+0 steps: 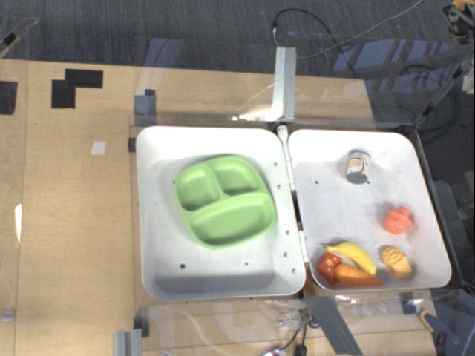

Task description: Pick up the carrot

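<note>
In the right bin (415, 162), near-left corner: carrot (356, 276) lies flat, touching a banana (354, 256) and a red pepper (327, 264). A yellow pastry (395, 260) sits just beside, pink fruit (398, 220) and small can (358, 166) farther back. Green divided plate (225, 200) in left bin (156, 221).

A pale wooden counter (67, 221) fills the frame's lower part, bearing two white bins (159, 273) touching side by side at centre.
</note>
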`<state>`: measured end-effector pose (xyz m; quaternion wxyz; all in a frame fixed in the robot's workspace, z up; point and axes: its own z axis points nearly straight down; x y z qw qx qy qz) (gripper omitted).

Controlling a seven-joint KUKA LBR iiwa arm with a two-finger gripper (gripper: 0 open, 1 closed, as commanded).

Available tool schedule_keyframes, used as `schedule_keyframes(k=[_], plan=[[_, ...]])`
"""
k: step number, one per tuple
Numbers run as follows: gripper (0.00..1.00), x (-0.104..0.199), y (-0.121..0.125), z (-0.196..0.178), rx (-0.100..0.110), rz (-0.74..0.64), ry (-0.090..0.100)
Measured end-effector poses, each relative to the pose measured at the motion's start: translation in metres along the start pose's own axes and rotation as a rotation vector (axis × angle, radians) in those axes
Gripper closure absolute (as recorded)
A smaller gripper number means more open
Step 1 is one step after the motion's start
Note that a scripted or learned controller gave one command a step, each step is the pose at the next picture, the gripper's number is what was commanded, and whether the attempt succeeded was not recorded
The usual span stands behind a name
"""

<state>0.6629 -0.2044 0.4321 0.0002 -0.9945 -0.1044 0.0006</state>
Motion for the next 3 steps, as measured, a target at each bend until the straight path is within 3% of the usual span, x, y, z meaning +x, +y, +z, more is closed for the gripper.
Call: schedule_keyframes(k=[1, 2, 3], plan=[[1.0, 0.003, -0.001, -0.008, 0.001, -0.007, 0.0], [1.0, -0.005, -0.044, 0.0, 0.0, -0.099, 0.0], [1.0, -0.001, 0.0, 0.0, 0.0, 0.0, 0.001]])
